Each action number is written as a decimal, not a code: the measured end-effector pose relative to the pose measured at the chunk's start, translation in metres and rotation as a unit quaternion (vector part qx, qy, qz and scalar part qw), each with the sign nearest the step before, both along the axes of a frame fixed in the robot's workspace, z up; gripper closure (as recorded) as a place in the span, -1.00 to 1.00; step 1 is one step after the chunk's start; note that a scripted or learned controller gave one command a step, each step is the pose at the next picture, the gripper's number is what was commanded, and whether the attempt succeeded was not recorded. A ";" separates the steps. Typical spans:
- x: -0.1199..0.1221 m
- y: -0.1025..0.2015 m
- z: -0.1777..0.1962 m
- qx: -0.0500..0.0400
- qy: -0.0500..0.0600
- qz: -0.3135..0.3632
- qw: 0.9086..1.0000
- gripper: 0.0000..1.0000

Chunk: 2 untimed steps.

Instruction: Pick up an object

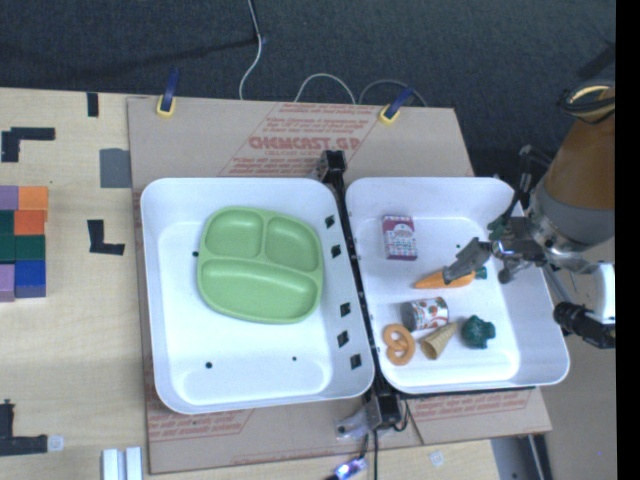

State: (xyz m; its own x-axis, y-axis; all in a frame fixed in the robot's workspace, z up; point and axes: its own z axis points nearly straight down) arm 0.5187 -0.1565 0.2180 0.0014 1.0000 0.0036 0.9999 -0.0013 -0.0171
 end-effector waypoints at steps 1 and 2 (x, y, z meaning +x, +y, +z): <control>0.002 0.000 0.005 -0.001 -0.005 0.002 1.000 -1.00; 0.004 0.006 -0.061 -0.001 -0.003 0.002 1.000 -1.00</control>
